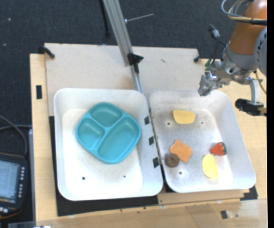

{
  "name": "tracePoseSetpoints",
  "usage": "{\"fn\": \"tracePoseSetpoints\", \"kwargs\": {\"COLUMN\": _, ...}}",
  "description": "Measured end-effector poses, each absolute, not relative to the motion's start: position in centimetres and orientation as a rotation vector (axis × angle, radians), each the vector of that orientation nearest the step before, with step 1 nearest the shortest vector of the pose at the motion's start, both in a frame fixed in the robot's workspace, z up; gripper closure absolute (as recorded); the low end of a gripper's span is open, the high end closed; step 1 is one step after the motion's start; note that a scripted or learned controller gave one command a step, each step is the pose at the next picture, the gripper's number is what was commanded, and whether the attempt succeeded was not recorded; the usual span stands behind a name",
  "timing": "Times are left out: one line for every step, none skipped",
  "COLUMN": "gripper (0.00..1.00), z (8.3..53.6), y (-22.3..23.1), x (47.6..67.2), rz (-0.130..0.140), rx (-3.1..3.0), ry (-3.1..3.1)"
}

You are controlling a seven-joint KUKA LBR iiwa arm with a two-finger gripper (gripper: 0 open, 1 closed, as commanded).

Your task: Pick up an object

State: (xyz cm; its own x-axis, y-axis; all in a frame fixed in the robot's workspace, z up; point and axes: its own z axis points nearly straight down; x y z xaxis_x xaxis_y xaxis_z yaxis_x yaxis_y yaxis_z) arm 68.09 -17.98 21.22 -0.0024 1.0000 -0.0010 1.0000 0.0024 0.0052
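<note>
My pincer hangs over the far rim of the right white bin; whether it is released or clenched, I cannot tell. Just below it, toward the camera, lies the yellow rounded foam piece, my likeliest target.

Slanted overhead view (fixed) of both bins

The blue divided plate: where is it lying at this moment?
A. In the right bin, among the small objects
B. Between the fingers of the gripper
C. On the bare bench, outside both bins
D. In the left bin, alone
D: the blue divided plate lies flat in the left bin with nothing beside it; the small objects are in the right bin.
</note>
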Motion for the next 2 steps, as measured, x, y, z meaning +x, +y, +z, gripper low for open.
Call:
{"fn": "tracePoseSetpoints", "kwargs": {"gripper": 1.00, "z": 21.9, "y": -13.9, "x": 65.0, "rz": 0.000, "rx": 2.217, "ry": 2.226}}
{"fn": "tracePoseSetpoints", "kwargs": {"gripper": 1.00, "z": 23.4, "y": -9.3, "x": 62.8, "rz": 0.004, "rx": 2.215, "ry": 2.229}}
